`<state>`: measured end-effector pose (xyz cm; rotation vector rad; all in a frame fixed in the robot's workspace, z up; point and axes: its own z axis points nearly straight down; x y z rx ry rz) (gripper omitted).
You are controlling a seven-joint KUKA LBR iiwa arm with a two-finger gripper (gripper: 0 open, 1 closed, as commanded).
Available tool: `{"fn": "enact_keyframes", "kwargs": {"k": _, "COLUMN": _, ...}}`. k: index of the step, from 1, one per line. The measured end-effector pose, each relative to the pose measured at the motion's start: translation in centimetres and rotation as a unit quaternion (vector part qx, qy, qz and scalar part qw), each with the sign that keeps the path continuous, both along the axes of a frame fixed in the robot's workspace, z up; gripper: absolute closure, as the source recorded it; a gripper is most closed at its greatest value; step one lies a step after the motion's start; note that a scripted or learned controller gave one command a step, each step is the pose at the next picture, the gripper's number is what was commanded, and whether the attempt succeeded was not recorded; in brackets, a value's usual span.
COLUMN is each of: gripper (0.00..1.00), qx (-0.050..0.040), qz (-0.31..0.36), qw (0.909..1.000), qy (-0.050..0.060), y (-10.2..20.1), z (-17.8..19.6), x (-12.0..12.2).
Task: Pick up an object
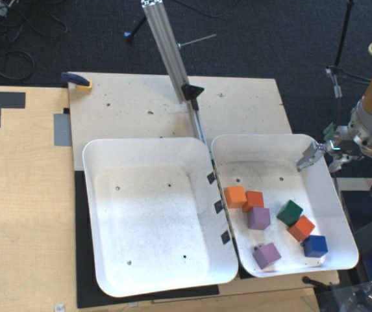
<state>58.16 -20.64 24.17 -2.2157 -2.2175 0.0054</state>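
My gripper (315, 153) hangs over the right bin's (283, 149) far corner, and I cannot tell how my jaws stand.

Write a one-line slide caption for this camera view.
Claw poised over the right bin's far right corner, apart from seven coloured blocks clustered in the bin's near half.

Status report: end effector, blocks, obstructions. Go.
End effector at right bin's far right rim, holding nothing seen. Seven blocks in that bin, nearest the green block. Nothing between them.
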Motion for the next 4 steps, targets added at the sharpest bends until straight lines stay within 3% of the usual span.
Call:
{"fn": "enact_keyframes", "kwargs": {"k": 1, "gripper": 0.0, "qx": -0.0008, "qz": 0.001, "qw": 1.0, "qy": -0.002, "y": 0.0, "z": 0.3, "x": 0.1}}
{"fn": "enact_keyframes", "kwargs": {"k": 3, "gripper": 0.0, "qx": 0.0004, "qz": 0.0, "qw": 1.0, "qy": 0.001, "y": 1.1, "z": -11.0, "x": -0.7}}
{"fn": "enact_keyframes", "kwargs": {"k": 4, "gripper": 0.0, "qx": -0.0008, "qz": -0.001, "qw": 1.0, "qy": -0.003, "y": 1.1, "z": -15.1, "x": -0.6}}
